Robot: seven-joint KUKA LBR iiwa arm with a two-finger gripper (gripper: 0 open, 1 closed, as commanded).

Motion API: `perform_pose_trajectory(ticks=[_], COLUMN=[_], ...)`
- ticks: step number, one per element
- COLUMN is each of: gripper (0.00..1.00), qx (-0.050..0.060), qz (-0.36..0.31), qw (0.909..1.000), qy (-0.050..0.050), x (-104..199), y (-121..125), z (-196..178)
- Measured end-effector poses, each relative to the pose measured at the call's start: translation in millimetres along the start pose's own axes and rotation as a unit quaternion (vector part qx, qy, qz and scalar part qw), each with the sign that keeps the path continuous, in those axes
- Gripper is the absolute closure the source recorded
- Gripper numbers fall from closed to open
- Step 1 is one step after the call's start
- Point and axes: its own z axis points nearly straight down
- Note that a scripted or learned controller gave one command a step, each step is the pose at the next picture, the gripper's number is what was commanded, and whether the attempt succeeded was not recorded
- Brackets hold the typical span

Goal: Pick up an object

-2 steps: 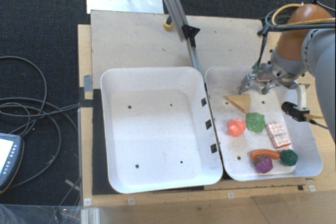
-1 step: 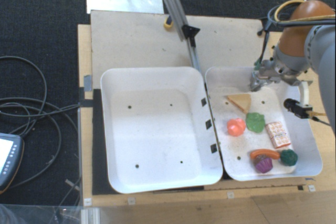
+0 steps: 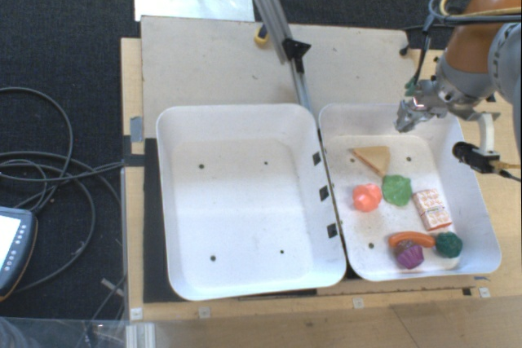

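Gripper (image 3: 407, 119) hangs over the right bin's (image 3: 481, 200) far edge, nothing visibly between its fingers; can't tell if they're apart or together. Wedge (image 3: 372, 158) lies nearest, just below it. Other toys clustered near-right, probably harder singles.

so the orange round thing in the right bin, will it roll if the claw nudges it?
Probably. The orange round piece looks rounded and lumpy, so a side push likely rolls or skids it on the smooth bin floor. It sits against the green piece, which may shift too. It looks like a light toy.
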Motion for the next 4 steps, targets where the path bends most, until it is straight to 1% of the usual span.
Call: perform_pose_trajectory(ticks=[1, 2, 3, 4], gripper=[1.00, 1.00, 1.00, 1.00], qx=[0.000, 0.000, 0.002, 0.003], qz=[-0.001, -0.001, -0.004, -0.003], qw=[1.0000, 1.0000, 1.0000, 1.0000], qy=[0.000, 0.000, 0.002, 0.002], x=[1.8, 1.5, 57.0, 106.9], y=[-0.9, 0.7, 8.5, -0.8], z=[-45.4, -76.4, -74.7, -68.9])
